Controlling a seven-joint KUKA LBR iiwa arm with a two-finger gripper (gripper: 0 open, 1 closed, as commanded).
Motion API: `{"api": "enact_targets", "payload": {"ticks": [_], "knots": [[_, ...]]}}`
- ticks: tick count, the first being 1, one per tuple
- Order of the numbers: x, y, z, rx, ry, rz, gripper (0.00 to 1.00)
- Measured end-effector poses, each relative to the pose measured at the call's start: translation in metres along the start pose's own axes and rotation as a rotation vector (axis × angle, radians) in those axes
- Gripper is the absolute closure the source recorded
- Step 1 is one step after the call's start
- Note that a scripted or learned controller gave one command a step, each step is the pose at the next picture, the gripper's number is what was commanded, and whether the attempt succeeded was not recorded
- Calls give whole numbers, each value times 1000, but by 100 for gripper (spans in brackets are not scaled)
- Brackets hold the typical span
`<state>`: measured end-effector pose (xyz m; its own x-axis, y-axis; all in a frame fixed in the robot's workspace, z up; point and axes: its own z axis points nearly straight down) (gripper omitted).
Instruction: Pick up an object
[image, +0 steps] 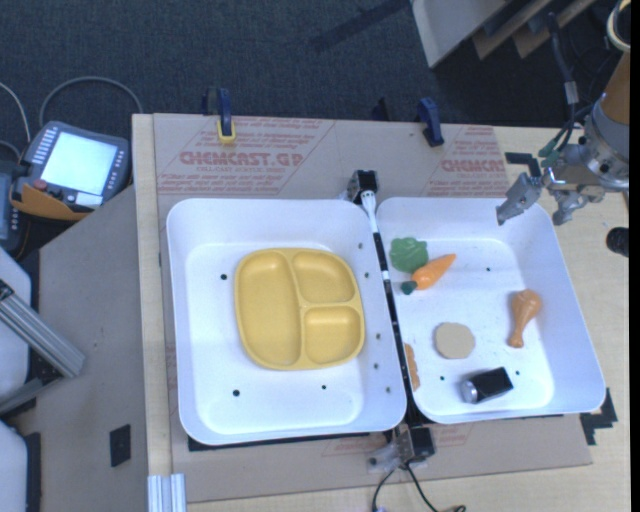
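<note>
While you watched from above, nothing sat between the claw's fingers, and the scene stood like this:

Pickable things: all lay in the right white bin (560, 385) — an orange toy carrot (434, 271) touching a green leafy toy vegetable (408, 252) near the bin's left wall, an orange-brown toy drumstick (521, 316) toward the right wall, a flat tan round cookie-like disc (455, 341) near the middle, and a small black block with a silvery end (486, 385) near the front edge.

Claw: you saw the grey two-finger gripper (540, 199) over the right bin's far right corner, fingers spread apart and pinching nothing, well apart from every toy.

Arm: it reached in from the right edge, its body mostly out of frame.

Left white bin (190, 300): you had a yellow plastic three-compartment plate (299, 306) lying flat in its middle.

Bench: both bins rested on a brown cardboard sheet (300, 150) printed with red lettering, held at the far edge by blue clamps (224, 110).

Off the bench: a handheld pendant with a bright screen (76, 163) lay at your left.
</note>
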<state>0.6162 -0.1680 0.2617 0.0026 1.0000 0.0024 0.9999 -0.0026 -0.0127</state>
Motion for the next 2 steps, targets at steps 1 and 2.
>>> {"api": "enact_targets", "payload": {"ticks": [1, 2], "knots": [[1, 2, -6, -10, -2, -3, 0], [0, 1, 59, -3, 0, -2, 0]]}}
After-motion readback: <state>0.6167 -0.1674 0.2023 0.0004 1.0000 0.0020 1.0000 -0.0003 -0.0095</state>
